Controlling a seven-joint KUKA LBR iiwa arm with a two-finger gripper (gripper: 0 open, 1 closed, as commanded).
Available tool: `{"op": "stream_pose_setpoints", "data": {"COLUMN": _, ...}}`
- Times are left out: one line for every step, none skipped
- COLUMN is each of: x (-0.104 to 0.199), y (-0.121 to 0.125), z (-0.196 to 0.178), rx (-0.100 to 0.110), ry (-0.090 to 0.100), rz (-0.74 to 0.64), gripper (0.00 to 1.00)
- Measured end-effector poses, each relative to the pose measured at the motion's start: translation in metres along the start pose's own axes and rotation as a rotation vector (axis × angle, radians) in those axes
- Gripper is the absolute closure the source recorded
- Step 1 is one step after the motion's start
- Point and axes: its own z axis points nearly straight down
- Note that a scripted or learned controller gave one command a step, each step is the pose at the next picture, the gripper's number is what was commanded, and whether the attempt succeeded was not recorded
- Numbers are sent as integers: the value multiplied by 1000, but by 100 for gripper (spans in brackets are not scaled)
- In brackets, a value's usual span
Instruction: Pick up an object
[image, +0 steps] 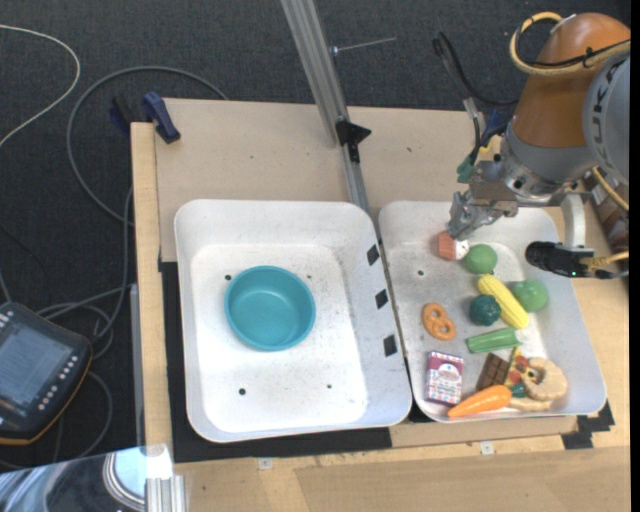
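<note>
My gripper (466, 226) hangs low over the far end of the right bin (590, 375), just above and to the right of a small salmon-red piece (446, 245). That piece lies on the bin floor, touching or nearly touching the gripper's tip. Close by lie a green round fruit (481, 259), a yellow corn cob (502, 300), a green lime (531, 295), a dark teal ball (485, 310) and an orange pretzel (437, 320).
Nearer the front of the right bin are a green pod (492, 340), a pink box (444, 377), a chocolate bar (492, 369), a carrot (480, 401) and a tan toy (542, 378). The left bin (200, 400) holds a teal bowl (269, 307). A metal post (325, 70) rises behind the bins.
</note>
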Motion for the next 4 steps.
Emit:
{"op": "stream_pose_setpoints", "data": {"x": 47, "y": -27, "z": -13, "rx": 3, "ry": 1, "rz": 0, "gripper": 100}}
{"op": "stream_pose_setpoints", "data": {"x": 95, "y": -55, "z": -23, "rx": 4, "ry": 1, "rz": -2, "gripper": 100}}
{"op": "stream_pose_setpoints", "data": {"x": 140, "y": -79, "z": -13, "rx": 6, "ry": -2, "rz": -1, "gripper": 100}}
{"op": "stream_pose_setpoints", "data": {"x": 188, "y": -106, "z": -6, "rx": 9, "ry": -3, "rz": -2, "gripper": 100}}
